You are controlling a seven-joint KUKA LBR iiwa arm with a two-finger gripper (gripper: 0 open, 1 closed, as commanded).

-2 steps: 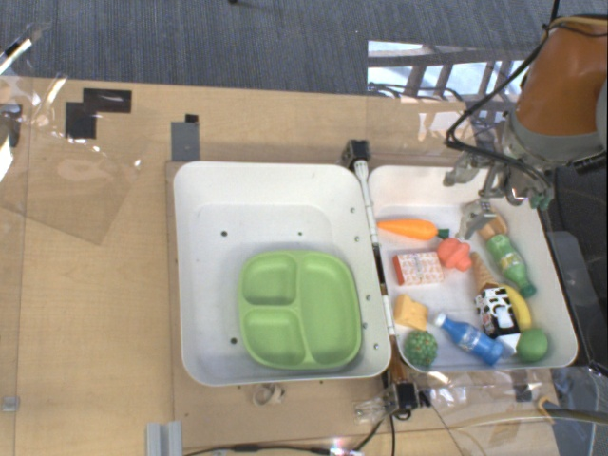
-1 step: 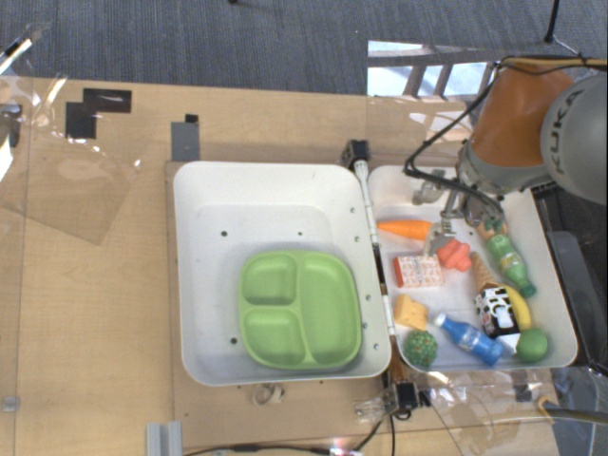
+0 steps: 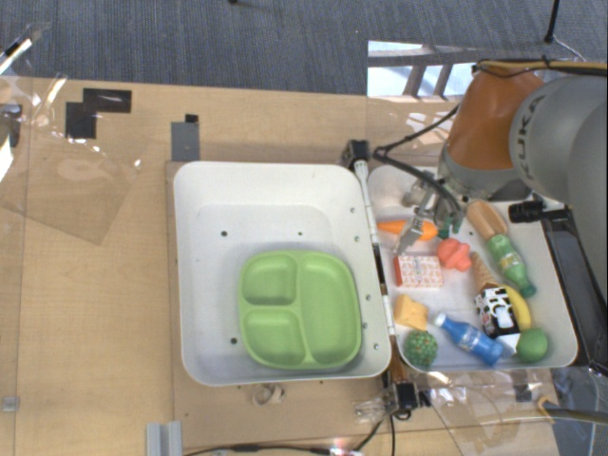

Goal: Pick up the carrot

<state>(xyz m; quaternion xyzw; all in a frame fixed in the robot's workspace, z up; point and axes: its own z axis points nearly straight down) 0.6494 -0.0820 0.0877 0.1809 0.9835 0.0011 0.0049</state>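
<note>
Green divided plate (image 3: 300,310) sits low in the left bin. Carrot (image 3: 407,227) lies right of it, in the right bin's upper-left part. Claw (image 3: 426,222) hangs over its thick end; grip state unclear. Likely light, stiff, smooth plastic; pinch mid-body, across its width.

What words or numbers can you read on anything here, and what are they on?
"KU": dark letters running down the grey robot arm, cut off by the orange band; the rest I cannot read.
Pink and white box: has a printed pattern, too small to read.
Green bottle: label too blurred to read.
Blue bottle: label too blurred to read.
No other text is readable.
</note>
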